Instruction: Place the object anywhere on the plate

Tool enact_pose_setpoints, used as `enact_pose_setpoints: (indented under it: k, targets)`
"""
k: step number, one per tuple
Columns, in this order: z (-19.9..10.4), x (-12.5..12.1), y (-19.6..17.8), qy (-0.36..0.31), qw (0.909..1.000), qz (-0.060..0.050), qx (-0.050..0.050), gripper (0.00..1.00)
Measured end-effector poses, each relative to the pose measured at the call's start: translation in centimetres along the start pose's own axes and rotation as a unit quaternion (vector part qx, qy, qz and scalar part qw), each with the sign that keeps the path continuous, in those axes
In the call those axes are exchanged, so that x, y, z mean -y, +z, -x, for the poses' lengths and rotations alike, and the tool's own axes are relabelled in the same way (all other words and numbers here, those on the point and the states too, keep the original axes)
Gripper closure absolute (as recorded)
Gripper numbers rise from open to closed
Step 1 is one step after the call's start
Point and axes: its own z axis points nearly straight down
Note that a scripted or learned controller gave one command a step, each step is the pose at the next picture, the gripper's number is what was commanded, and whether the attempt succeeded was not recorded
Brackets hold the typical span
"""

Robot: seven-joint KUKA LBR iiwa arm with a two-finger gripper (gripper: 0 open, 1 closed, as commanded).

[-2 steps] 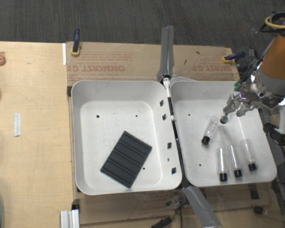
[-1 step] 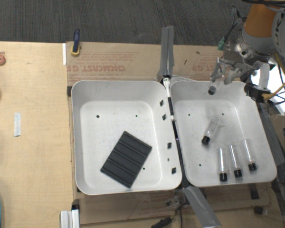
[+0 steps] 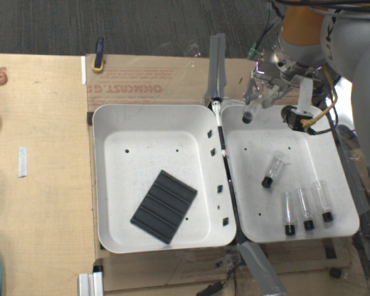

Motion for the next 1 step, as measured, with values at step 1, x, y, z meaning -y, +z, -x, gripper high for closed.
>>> enact_pose_setpoints:
  k: [1]
  targets:
    - [-6.39,0.82,-4.19,0.025,0.9997,0.000,0.000,1.00]
